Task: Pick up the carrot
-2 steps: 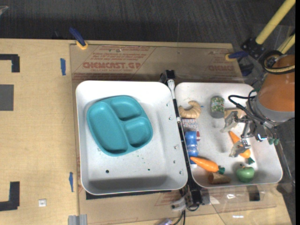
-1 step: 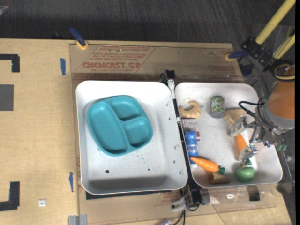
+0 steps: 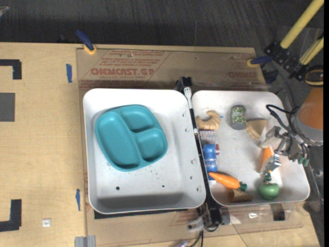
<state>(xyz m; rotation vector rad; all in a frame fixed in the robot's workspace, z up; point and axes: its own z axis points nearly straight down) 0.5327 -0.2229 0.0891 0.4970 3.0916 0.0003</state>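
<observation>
You are looking at two bins (image 3: 103, 189) showing as smooth, slightly glossy white plastic, a teal tray (image 3: 131, 136) reading as matt moulded plastic, a carrot (image 3: 224, 179) gleaming like smooth orange plastic, and a bench (image 3: 41, 138) appearing as pale, matt wood with brown cardboard (image 3: 154, 68) lying on it.

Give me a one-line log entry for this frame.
task: pick up carrot | gripper: over right bin, near its right side | carrot: lying near left wall, untouched | status: not picked
</observation>
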